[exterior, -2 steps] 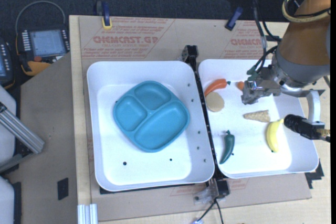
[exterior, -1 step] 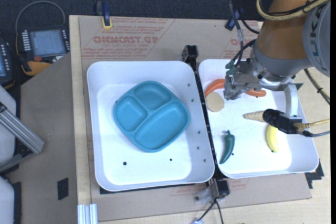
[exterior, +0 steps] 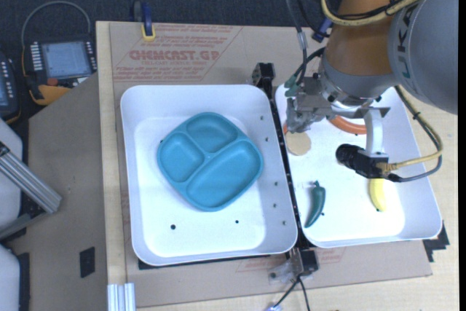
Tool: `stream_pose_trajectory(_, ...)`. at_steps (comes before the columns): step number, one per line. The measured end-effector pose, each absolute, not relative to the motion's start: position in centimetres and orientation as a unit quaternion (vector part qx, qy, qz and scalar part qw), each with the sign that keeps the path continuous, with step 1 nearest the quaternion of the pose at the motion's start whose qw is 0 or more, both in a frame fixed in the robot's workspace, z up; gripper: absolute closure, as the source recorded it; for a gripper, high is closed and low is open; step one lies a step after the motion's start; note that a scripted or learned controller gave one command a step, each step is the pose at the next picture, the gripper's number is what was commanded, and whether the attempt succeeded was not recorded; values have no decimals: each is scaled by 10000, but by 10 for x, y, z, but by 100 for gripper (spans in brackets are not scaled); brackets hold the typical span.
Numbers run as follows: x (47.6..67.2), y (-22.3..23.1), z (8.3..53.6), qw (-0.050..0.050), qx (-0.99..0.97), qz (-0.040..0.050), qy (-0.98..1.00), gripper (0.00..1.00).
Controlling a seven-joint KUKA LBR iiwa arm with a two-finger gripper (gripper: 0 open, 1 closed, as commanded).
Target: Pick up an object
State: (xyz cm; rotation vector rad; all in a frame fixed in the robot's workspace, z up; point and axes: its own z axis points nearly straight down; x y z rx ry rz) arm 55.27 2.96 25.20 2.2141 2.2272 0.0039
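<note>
The desk [exterior: 182, 47] is covered by a brown sheet with red lettering and bears two shallow white bins side by side. All positions below are given relative to the left bin [exterior: 138, 156].

The arm [exterior: 378, 18], grey with an orange band, stands over the right bin [exterior: 419, 215], which touches the left bin along their shared edge.

The blue divided plate [exterior: 210, 160] lies inside the left bin, near its centre, with three compartments facing up.

The pincer [exterior: 298, 124] hangs just right of the left bin's right wall, toward that wall's upper half. How far it is open cannot be told, and nothing shows between its fingers.

A round tan disc [exterior: 299, 145] lies directly below the pincer, just right of the left bin's wall.

A green pepper [exterior: 316, 205] lies just right of the left bin's lower right corner.

A yellow banana [exterior: 377, 196] lies farther right, well apart from the left bin.

An orange-red curved item [exterior: 348, 125] lies partly under the arm.
</note>
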Motion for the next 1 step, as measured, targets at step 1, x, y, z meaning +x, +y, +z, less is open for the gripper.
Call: stream_pose_trajectory(1, 561, 85, 253, 2, 7047, 14, 7095, 100)
